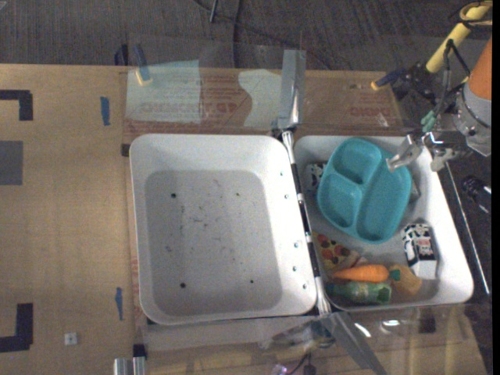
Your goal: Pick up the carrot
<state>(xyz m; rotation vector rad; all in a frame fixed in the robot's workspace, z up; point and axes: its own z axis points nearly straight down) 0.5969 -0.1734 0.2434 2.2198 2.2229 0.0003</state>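
Note:
The orange carrot [361, 273] lies on its side near the front of the right bin [457, 264], resting against a green bottle [359, 291]. My gripper [419, 151] hangs over the far right corner of that bin, above the edge of a teal divided plate [366, 190]. It is well behind the carrot and to its right. The fingers stand open and hold nothing.
A black-and-white milk carton [420, 250] stands right of the carrot, with a tan item [406, 280] beside it. A colourful dotted piece [332, 250] lies to the carrot's left. A small spotted carton [314, 174] sits behind the plate. The left bin [211, 225] adjoins.

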